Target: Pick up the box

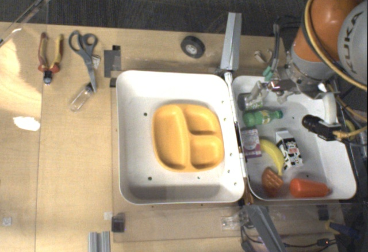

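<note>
The box point(289, 152) is small, white with black markings, and lies in the middle of the right bin point(345, 179), just right of a banana point(273, 154). My gripper point(257, 94) hangs over the bin's far left corner, above a green bottle point(261, 116). It is well up and left of the box, apart from it. Nothing shows held in it.
A purple packet point(250, 142), a reddish-brown round item point(272, 179) and an orange carrot point(309, 189) also lie in the right bin. The left bin point(132, 130) holds a yellow divided plate point(187, 136). Scissors point(87, 58), pliers point(49, 56) and a tape roll point(192, 46) lie on the bench.
</note>
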### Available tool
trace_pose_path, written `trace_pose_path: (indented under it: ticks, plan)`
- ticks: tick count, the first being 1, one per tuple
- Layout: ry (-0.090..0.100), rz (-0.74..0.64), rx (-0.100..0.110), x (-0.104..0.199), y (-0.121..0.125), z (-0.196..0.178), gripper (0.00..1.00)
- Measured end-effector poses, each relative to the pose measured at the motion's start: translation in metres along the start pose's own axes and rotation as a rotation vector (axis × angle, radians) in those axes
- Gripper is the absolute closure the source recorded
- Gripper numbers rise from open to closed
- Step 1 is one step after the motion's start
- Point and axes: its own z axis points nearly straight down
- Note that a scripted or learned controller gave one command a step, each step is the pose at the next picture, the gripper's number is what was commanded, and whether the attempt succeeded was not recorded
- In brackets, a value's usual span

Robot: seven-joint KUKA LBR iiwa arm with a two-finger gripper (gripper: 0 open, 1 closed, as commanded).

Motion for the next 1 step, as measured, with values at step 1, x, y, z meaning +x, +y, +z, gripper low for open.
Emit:
trace_pose_path:
  ticks: [1]
  plan:
    - [0.000,-0.005,0.001,-0.0328,-0.0109,0.0827,0.00]
